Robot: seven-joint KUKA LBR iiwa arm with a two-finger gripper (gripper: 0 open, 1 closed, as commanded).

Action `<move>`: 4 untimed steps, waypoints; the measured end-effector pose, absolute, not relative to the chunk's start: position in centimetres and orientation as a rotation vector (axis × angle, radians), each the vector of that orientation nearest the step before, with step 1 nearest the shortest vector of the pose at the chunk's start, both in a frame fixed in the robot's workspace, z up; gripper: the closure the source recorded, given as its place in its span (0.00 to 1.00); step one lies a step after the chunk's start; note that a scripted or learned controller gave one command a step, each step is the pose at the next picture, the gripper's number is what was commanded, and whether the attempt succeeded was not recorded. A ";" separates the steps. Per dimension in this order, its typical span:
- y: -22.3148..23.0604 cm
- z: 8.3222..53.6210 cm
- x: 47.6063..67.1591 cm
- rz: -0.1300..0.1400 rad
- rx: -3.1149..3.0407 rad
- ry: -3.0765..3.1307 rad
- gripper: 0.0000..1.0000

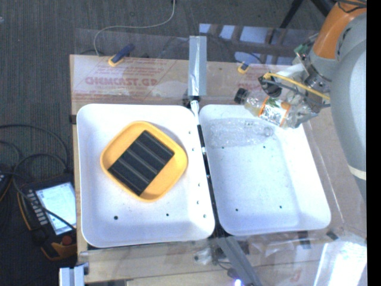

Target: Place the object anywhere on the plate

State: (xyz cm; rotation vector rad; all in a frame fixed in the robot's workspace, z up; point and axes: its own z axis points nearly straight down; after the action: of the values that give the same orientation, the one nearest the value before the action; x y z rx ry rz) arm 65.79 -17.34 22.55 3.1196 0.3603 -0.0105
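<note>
Nearest, two white bins sit side by side on the surface. On the left bin [95, 219] lies a yellow plate [143, 160] with a dark ribbed centre, roughly mid-bin. The right bin [268, 195] has a wet-looking patch near its far edge. Farther back, over that bin's far right corner, the gripper [284, 103] hangs with a clear bottle [265, 107] at its tip, lying sideways, cap toward the left — well apart from the plate. Whether the fingers pinch the bottle I cannot tell. Beyond, the surface's far edge carries a blue clamp [121, 54].
</note>
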 end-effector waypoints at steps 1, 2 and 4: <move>-19.6 18.8 66.0 -0.012 3.125 0.314 1.00; -22.1 20.7 66.3 -0.006 3.126 0.316 1.00; -13.6 22.8 65.9 -0.009 3.129 0.316 1.00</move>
State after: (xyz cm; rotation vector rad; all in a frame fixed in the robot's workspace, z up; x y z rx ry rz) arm 65.88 -13.59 22.82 3.1291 0.3158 -0.0087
